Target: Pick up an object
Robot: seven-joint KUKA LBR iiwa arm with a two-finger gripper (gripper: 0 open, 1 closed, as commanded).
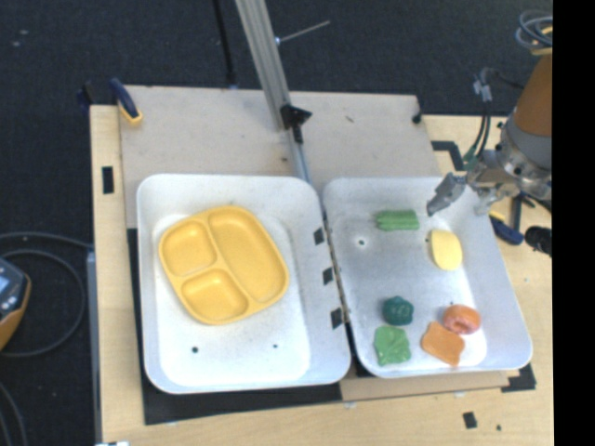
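My pincer (457, 191) hangs over the right bin's (507, 277) far edge with nothing gripped, fingers unreadable to me, so the pick is not yet begun; nearest lie the green block (397, 220) and yellow piece (446, 249).

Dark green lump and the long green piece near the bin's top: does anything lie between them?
No. In the camera view, bare white bin floor runs between the dark green lump and the long green piece.

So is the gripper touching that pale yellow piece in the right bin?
Apart. The camera view shows bare bin floor between the gripper and the pale yellow piece.
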